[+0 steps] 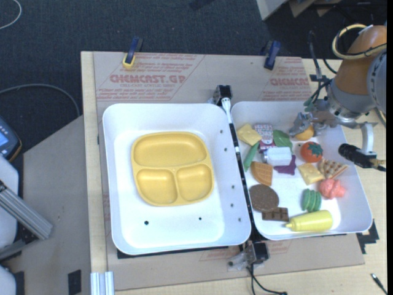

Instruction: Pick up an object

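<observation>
Right bin [362,211] crowded w/ toy food: tomato [311,152], waffle [332,168], yellow mustard bottle [310,221], chocolate bar [276,214], brown cookie [264,196], green pepper [311,200], pink piece [332,188], cheese wedge [249,134]. Left bin [116,183] holds yellow divided tray [172,168]. Arm [359,72] enters from right, over right bin's far corner. Tool [303,126] low beside small orange-yellow piece [306,131], tomato near; open or closed — cannot tell.
</observation>
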### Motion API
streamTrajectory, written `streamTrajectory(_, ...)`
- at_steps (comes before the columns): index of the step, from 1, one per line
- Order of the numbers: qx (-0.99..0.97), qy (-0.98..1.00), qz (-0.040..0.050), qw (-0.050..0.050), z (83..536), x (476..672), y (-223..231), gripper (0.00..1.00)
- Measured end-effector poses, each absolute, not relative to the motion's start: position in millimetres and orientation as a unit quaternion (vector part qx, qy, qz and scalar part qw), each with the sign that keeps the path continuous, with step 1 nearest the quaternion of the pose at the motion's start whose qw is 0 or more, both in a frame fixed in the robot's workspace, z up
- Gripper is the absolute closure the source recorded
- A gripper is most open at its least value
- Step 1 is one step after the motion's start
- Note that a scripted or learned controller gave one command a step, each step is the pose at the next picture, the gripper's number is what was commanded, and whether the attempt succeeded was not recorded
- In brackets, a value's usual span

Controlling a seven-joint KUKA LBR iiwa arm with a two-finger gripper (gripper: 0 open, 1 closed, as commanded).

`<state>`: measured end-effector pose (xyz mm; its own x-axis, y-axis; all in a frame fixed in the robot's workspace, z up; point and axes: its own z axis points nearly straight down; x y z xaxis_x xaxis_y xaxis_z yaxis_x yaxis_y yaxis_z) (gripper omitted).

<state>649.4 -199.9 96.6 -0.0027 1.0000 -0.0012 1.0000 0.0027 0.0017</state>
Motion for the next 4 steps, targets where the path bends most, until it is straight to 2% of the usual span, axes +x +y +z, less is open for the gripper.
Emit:
streamTrajectory(1, 0.707, 0.707, 0.0019, 0.004, 162, 650.8, -202, 1.0)
streamTrajectory(2, 0.707, 0.707, 0.0015, 0.004, 208, 645.3, -201, 1.0)
streamTrajectory(3, 0.707, 0.707, 0.0012, 0.003, 227, 646.3, -201, 1.0)
streamTrajectory(4, 0.705, 0.709, 0.0007, 0.0, 221, 659.2, -147, 1.0)
